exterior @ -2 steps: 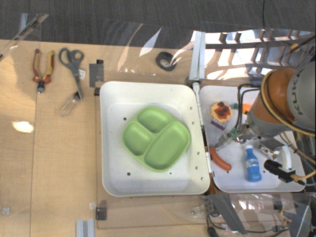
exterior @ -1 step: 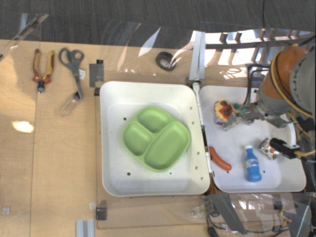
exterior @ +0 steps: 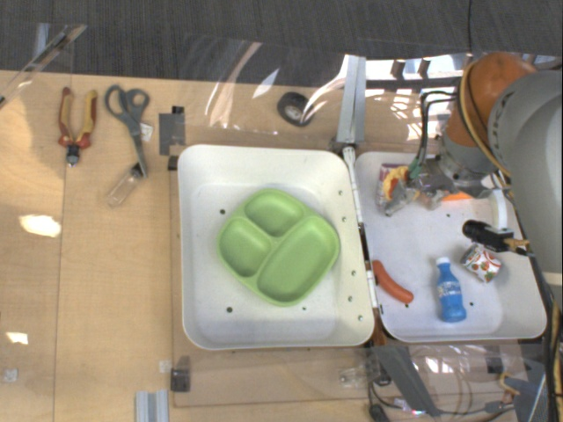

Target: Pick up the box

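Right bin (exterior: 528,323): blue bottle (exterior: 450,290) near the front, white cap pointing to the back. Just right of bottle, slightly behind: small white box (exterior: 482,264), red-green print, not touching bottle. Left of bottle, against the bin wall: red sausage (exterior: 393,284), lying at an angle. Well behind bottle and to its left: gripper (exterior: 413,190), low beside a yellow-red packet (exterior: 390,181); contact unclear. Behind bottle: small orange piece (exterior: 457,198). Far left of bottle, in left bin (exterior: 202,315): green three-compartment plate (exterior: 279,246). Farther left, on bench (exterior: 88,280): scissors (exterior: 130,117), pliers (exterior: 75,121).
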### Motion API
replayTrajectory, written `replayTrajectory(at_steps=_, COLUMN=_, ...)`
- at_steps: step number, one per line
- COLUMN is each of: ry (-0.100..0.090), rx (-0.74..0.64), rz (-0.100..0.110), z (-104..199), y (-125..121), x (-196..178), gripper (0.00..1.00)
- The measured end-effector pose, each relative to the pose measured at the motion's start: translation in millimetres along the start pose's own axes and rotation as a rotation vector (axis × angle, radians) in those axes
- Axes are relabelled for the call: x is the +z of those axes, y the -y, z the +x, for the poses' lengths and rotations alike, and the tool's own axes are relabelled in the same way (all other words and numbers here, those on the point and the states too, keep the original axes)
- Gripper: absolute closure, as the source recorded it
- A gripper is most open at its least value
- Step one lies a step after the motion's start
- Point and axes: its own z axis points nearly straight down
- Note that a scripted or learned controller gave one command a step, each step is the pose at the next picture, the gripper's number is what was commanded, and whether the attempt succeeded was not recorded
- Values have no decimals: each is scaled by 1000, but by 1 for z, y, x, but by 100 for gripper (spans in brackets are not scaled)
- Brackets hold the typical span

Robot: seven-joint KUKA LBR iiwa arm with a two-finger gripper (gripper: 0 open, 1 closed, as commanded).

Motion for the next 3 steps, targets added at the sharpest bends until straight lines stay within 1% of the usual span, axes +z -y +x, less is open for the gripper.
replayTrajectory(at_steps=1, ry=4, rx=36, rz=-59, z=36, y=58, x=1, gripper=0)
replayTrajectory(at_steps=2, ry=6, rx=-81, rz=-55, z=34, y=-18, x=0, gripper=0)
replayTrajectory(at_steps=3, ry=9, rx=-87, rz=-60, z=34, y=-19, x=-13, gripper=100)
